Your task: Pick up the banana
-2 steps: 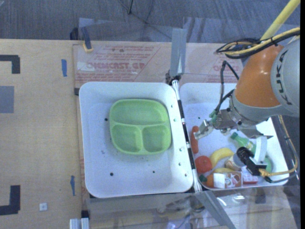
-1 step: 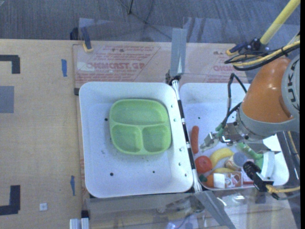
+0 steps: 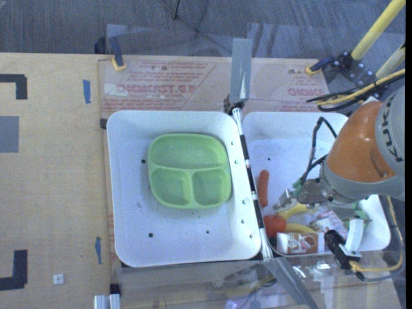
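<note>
A: Any writing you can read?

B: Red print on the cardboard [image 3: 161, 82] behind the bins looks like "CHEMCAST"; the small box [image 3: 300, 242] has a red-and-white label, too blurred to read.

A: And the banana [image 3: 297, 210]?

B: In the right bin [image 3: 283, 131], near its front, beside the red pepper [image 3: 274, 223] and below the carrot [image 3: 263, 187].

A: The gripper [image 3: 302, 195]?

B: Low over the banana; whether it grips, I cannot tell. The green tray [image 3: 189, 170] sits in the left bin [image 3: 129, 192].

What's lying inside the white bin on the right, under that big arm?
Inside the right bin: an orange carrot-like stick, something red, a banana and a small carton. The arm covers the rest.
</note>
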Controlling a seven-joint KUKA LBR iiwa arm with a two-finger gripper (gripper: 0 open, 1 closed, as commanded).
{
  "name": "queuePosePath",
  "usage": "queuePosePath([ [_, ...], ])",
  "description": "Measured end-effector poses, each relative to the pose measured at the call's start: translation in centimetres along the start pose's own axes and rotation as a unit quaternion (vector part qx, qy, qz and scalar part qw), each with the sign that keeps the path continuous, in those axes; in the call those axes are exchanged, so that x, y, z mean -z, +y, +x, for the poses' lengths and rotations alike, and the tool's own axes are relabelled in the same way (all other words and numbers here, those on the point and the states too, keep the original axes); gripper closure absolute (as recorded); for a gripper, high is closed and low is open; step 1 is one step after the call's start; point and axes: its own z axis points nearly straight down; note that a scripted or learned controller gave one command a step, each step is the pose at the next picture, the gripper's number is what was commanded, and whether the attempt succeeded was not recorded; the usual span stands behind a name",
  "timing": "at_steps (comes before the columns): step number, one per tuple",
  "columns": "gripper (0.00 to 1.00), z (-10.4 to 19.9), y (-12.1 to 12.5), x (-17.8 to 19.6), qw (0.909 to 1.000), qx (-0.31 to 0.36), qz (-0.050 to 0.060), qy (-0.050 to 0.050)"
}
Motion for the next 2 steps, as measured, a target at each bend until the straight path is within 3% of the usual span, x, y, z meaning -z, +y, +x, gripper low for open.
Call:
queuePosePath([
  [1, 0.00, -2.1, 1.4, -3.0, 0.9999, 0.008, -0.008, 0.000],
  [2, 1.00, -2.1, 1.4, -2.0, 0.9999, 0.008, -0.008, -0.001],
])
